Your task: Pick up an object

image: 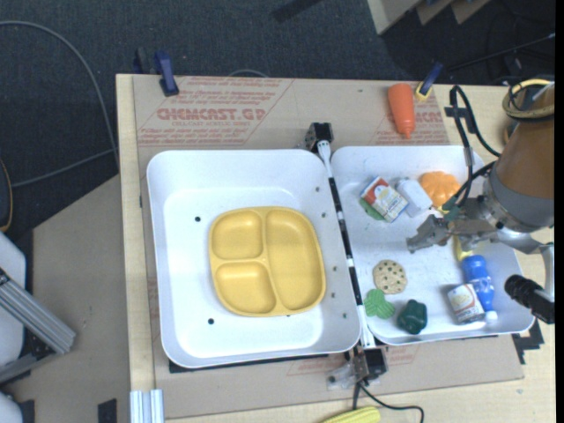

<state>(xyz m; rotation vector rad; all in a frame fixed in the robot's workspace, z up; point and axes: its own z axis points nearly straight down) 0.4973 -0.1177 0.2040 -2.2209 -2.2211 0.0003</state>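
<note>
The right bin holds several small items. A red, green and white carton lies at the back with a white piece and an orange fruit beside it. Nearer the front are a round cookie, a light green piece and a dark green piece. A blue bottle and a small can lie at the right. My gripper hangs over the bin's middle, just in front of the orange fruit and left of the bottle, with nothing visibly held.
The left bin carries a yellow divided plate. An orange carrot lies on the bench behind the right bin. A black clamp sits at the back where the bins meet. The arm's grey body overhangs the right bin's right edge.
</note>
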